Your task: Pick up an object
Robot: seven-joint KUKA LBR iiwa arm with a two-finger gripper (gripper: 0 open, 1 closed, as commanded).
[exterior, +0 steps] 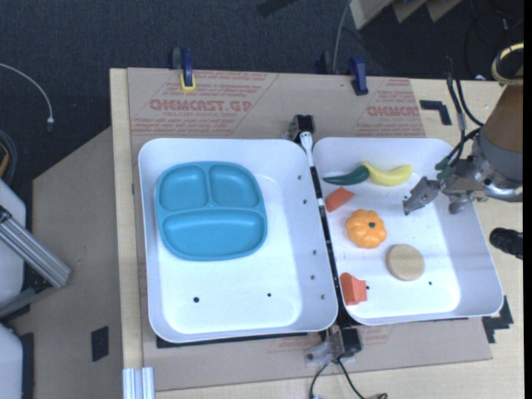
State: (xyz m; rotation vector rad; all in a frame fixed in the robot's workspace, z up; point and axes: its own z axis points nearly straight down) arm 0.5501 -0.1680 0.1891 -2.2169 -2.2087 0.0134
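My gripper [435, 195] hung open and held nothing over the right bin [465, 302], near its right side. The orange pumpkin [366, 228] sat left of it, beside a yellow banana [391, 174] and a tan disc [406, 263].

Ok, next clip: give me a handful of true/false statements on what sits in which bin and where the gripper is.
1. The blue divided plate lies in the left bin. True.
2. The orange pumpkin sits on the blue plate. False: it is in the right bin, between the tan round disc and the yellow banana.
3. The gripper is over the right bin. True.
4. The gripper has the banana between its fingers. False: the banana lies apart, up and left of it.
5. A green pepper lies beside the banana. True.
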